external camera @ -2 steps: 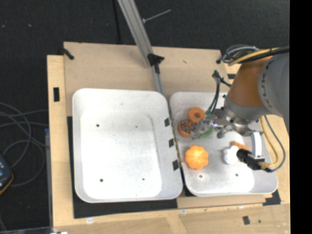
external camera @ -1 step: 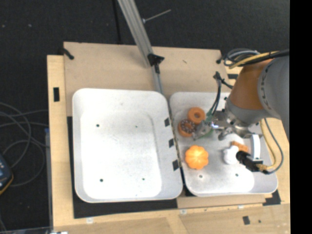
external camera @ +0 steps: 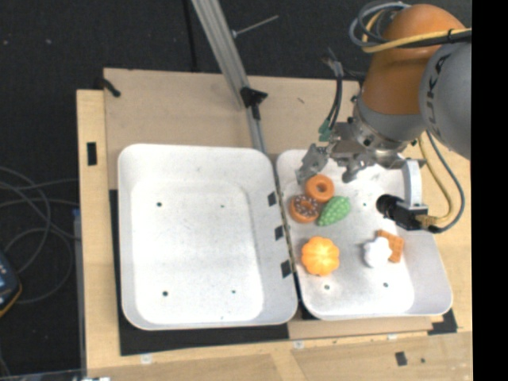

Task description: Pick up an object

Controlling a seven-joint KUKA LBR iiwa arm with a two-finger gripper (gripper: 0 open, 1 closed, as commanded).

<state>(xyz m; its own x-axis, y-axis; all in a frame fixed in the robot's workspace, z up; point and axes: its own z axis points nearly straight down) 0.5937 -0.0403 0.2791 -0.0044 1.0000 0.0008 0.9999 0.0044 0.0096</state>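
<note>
The right bin (external camera: 397, 292) holds several small items. An orange ring (external camera: 320, 187) lies near its far left, with a brown sprinkled doughnut (external camera: 302, 209) and a green bumpy piece (external camera: 335, 211) touching just in front of it. Closer to the front sit an orange pumpkin (external camera: 320, 256) and a white and orange toy (external camera: 380, 249). My gripper (external camera: 331, 167) hangs over the far part of this bin, just behind the orange ring. It is open, its two fingers spread with nothing between them.
The left bin (external camera: 198, 236) lies beside the right one, joined by black clips (external camera: 278, 232). A slanted metal pole (external camera: 226, 50) rises behind the bins. A black fitting with cables (external camera: 394, 209) hangs from the arm over the right bin.
</note>
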